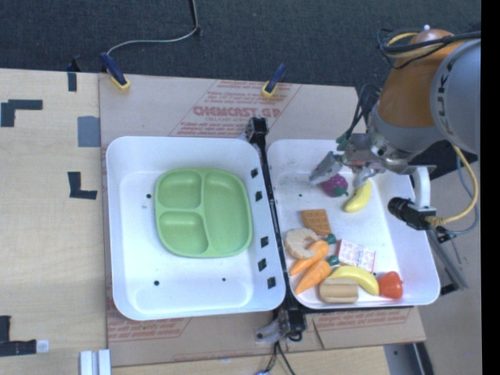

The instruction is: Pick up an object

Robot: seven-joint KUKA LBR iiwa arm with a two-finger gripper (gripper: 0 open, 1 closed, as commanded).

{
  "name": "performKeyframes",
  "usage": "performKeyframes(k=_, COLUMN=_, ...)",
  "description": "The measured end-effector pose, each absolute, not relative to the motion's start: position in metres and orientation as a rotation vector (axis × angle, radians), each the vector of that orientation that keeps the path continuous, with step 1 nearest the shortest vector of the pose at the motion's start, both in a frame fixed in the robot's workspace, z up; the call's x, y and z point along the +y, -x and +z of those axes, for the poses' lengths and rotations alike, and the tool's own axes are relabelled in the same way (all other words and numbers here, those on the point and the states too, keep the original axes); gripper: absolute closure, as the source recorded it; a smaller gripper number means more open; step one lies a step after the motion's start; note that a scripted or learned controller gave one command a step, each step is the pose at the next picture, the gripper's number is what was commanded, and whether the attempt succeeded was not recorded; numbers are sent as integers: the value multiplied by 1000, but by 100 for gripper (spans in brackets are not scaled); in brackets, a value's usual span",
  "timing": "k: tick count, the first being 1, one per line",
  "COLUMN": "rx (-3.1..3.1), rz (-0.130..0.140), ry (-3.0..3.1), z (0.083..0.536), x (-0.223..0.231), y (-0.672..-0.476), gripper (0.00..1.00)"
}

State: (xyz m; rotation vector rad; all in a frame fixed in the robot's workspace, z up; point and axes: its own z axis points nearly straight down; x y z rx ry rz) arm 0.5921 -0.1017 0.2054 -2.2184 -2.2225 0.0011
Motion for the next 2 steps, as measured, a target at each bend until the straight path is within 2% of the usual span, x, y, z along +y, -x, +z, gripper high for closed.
performKeyframes(k=1, rx=-2223, rz=-2, ry=2221, z=86, x=-96, y=-576, gripper=0)
performKeyframes(k=2, rx=-2225, rz=-2, ry=2223, z=96, x=-97, y=-576, gripper=100)
